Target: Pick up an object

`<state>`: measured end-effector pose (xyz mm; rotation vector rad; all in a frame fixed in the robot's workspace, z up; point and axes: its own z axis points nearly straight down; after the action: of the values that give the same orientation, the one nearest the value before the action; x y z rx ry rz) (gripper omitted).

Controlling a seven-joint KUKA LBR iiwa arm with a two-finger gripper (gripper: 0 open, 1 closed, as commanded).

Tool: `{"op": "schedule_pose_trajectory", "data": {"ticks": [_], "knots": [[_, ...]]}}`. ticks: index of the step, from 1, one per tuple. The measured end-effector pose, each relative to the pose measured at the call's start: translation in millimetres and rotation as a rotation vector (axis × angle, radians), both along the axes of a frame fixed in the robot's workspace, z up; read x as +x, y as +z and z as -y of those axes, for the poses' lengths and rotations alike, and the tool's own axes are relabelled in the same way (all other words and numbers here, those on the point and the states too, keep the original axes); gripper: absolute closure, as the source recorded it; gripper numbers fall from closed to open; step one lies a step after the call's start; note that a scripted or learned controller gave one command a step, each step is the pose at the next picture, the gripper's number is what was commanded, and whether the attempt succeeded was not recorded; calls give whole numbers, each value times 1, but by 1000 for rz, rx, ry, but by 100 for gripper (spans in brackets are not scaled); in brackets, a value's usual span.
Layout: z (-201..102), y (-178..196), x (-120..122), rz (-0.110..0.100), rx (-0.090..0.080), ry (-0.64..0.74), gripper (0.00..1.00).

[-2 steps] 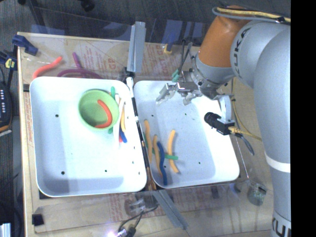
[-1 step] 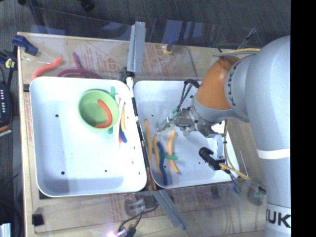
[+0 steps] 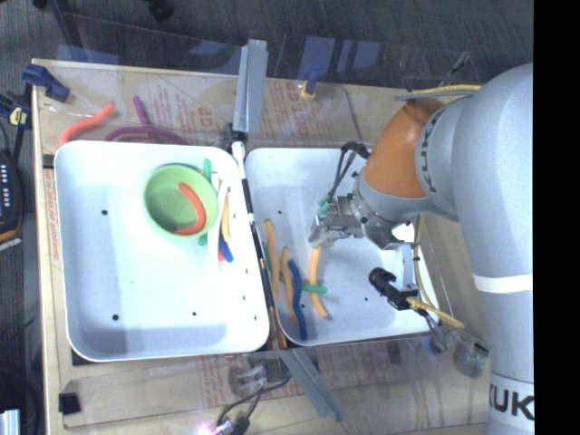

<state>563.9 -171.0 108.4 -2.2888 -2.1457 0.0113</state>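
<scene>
While the grey arm [image 3: 471, 152] reached in from the right, its gripper [image 3: 333, 227] hung low over the right bin [image 3: 362, 324], above the upper end of a yellow stick [image 3: 314, 265]; whether its grip was spread or closed could not be told. More sticks, orange [image 3: 270, 247], blue [image 3: 297, 311] and green [image 3: 314, 289], lay near the bin's left wall. A green bowl [image 3: 179, 199] sat in the left bin [image 3: 127, 315].

A single fixed camera looks down from above at a slant, far enough off to take in the whole tabletop [image 3: 181, 374] and both white bins: the left bin [image 3: 100, 270] toward 9 o'clock, the right bin [image 3: 362, 320] just past centre. The grey arm [image 3: 489, 152] enters from 3 o'clock, and dark floor [image 3: 272, 7] runs along 12 o'clock.
</scene>
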Motion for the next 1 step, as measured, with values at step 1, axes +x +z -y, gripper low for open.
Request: {"op": "schedule_pose_trajectory", "data": {"ticks": [1], "knots": [[0, 0, 0, 0, 0, 0, 0]]}}
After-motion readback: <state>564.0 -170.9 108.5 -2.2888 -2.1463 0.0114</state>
